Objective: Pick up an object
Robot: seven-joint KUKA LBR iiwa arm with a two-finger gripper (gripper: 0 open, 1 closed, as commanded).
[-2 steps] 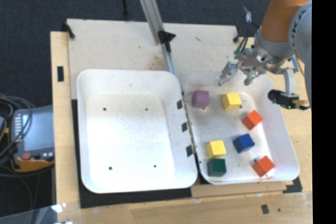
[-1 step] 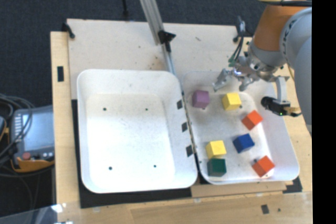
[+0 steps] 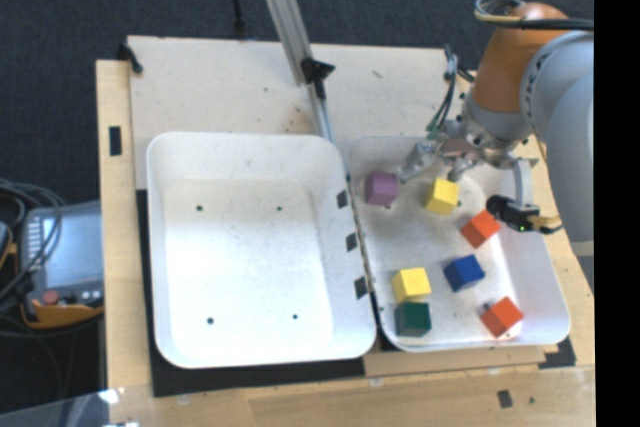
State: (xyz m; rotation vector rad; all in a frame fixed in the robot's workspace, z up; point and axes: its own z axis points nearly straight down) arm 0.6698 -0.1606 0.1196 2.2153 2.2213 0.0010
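1. My tool point(image 3: 447, 167) hangs over the right bin point(image 3: 535, 260); can't tell its opening or any hold.
2. Yellow cube point(image 3: 441, 196) sits just below the tool, purple cube point(image 3: 381, 188) to its left.

The grey arm point(image 3: 540, 85) reaches in from the right, wrist angled downward.

Two yellow blocks point(image 3: 442, 196), two orange blocks point(image 3: 480, 228), one purple block point(image 3: 381, 188), one blue block point(image 3: 464, 272), one green block point(image 3: 413, 318), two white bins point(image 3: 250, 155)
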